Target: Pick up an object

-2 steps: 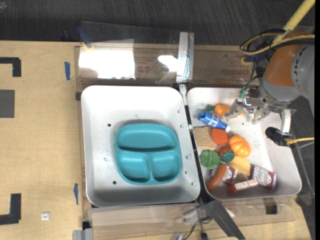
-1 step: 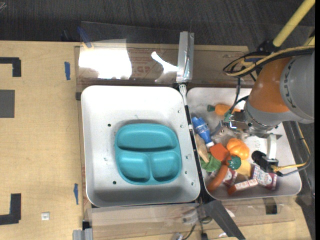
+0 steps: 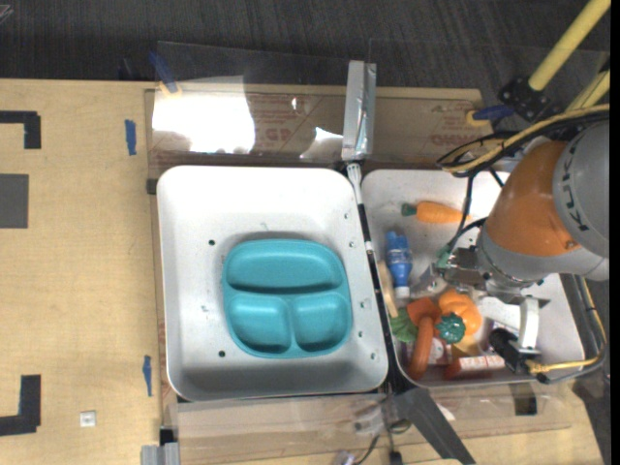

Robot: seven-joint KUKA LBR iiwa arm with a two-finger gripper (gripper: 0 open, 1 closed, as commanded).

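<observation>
Orange toy [image 3: 457,310] in right bin [image 3: 562,342], just beside fingers [image 3: 463,277]; fingers' state unclear.

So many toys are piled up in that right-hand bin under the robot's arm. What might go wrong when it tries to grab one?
Two risks, as I judge it. The orange toy, the red piece and the green-capped piece lie touching, so the gripper may catch two at once or nudge them apart. The pile also sits close to the right bin's near wall, where a grab could slip or bump the rim.
</observation>
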